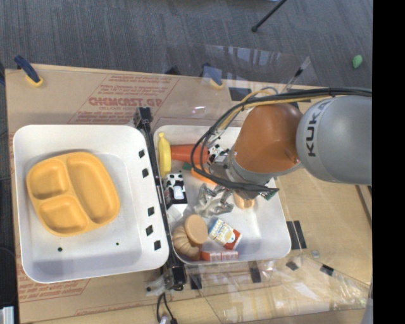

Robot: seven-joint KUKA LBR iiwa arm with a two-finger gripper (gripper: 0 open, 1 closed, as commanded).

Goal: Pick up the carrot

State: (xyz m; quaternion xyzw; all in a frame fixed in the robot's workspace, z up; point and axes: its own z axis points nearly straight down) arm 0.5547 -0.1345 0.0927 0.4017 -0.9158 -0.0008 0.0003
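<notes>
I am seeing the pincer point(213, 201) hanging over the right bin point(273, 231), and I cannot tell how it is set. The carrot point(183, 152) is lying far of it, beside the banana point(164, 155).

Dark grey ribbed carpet point(126, 28) across the top, crossed by a thin black rod point(269, 16) at upper right. Small green object point(357, 61) lying on carpet near right side. Below, brown bench top point(95, 95) printed with red lettering point(125, 101), partly under clear plastic sheet point(253, 63). Blue clamps point(28, 69) at rear edge. Even, soft lighting.
</notes>
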